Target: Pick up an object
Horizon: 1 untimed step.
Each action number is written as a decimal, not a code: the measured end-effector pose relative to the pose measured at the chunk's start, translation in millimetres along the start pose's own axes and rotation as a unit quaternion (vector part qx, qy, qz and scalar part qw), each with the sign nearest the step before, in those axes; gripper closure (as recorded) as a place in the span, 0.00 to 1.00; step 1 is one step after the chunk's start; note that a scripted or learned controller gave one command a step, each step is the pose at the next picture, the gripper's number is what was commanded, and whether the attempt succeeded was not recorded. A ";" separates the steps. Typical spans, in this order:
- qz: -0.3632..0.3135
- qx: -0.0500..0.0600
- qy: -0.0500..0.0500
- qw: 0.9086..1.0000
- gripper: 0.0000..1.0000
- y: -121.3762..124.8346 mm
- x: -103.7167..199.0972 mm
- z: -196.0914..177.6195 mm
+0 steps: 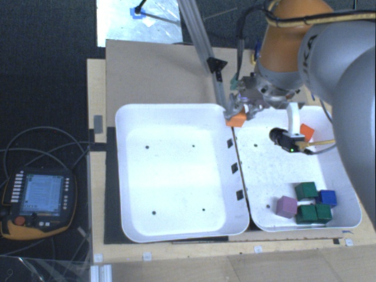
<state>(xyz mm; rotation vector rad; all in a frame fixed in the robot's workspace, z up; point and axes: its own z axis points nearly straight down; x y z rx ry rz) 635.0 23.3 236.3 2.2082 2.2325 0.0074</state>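
We see the claw (239, 111) clamped on an orange block (236, 120) above the far end of the rim between the 2 bins. Grip looks marginal; block may slip out.

Right bin (338, 213): four blocks (309, 202) clustered in its near corner. Left bin (126, 175) beside it. Pendant (38, 204) left of left bin, on the bench.
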 end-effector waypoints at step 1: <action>0.001 0.000 0.000 1.000 1.00 17.3 46.2 -7.1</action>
